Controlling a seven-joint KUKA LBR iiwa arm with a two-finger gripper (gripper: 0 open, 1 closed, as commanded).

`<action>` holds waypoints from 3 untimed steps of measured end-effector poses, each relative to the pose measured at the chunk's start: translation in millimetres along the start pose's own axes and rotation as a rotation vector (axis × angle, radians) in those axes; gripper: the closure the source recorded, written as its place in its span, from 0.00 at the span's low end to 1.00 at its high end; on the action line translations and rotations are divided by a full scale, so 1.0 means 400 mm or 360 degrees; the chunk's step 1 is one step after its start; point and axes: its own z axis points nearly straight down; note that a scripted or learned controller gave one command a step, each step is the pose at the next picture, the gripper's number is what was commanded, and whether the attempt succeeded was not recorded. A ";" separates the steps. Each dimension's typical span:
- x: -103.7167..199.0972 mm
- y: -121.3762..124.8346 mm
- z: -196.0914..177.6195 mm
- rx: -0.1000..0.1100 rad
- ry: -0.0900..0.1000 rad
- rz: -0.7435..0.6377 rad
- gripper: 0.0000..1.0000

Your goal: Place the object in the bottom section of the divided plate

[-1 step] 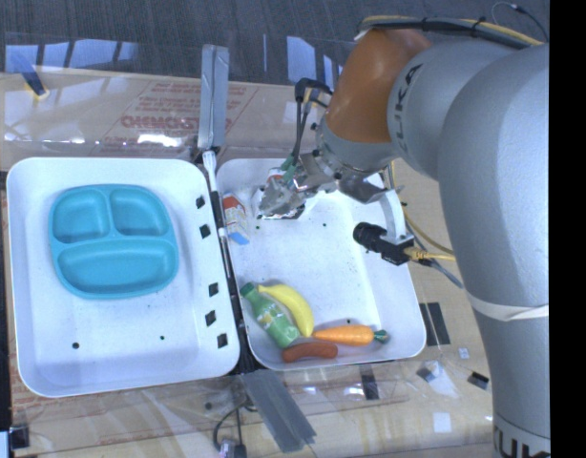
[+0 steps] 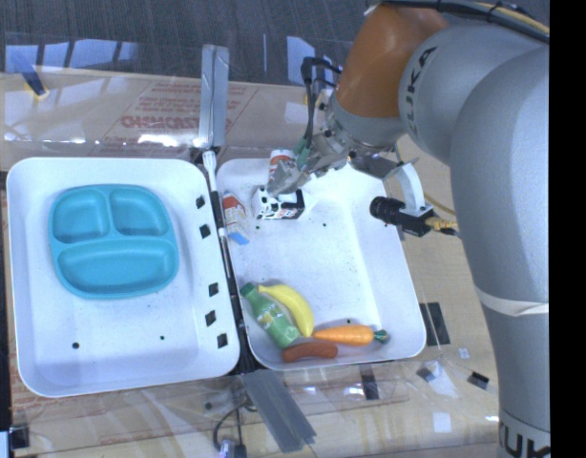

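**Claw low over far end of right bin; plate in left bin bare**

Arm [image 2: 465, 113] reaches in from the right, wrist tipped down toward the far left corner of the right bin [image 2: 369, 256]. Claw [image 2: 285, 175] sits at that corner, over a small black-and-white patterned item [image 2: 279, 206] lying on the bin floor. Claw state: cannot tell whether spread or pressed together; the tips blur into a pale item beneath them, and nothing is clearly seen pinched.

Just left of the patterned item, against the bin's left wall, lies a small bottle with a red band [image 2: 235, 216].

Near end of the right bin holds a cluster: green bottle [image 2: 271, 318], banana [image 2: 291, 303] touching it, carrot [image 2: 345, 334], and sausage [image 2: 309, 351] at the near rim.

Left bin [image 2: 45, 351] holds the blue divided plate [image 2: 112, 239], two small sections on the far side, one wide section on the near side.
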 end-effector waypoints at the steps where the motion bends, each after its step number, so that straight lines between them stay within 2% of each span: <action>1: 0.236 0.010 0.014 0.0008 0.0003 0.0086 1.00; 3: 0.642 -0.004 0.051 0.0012 0.0002 0.0060 1.00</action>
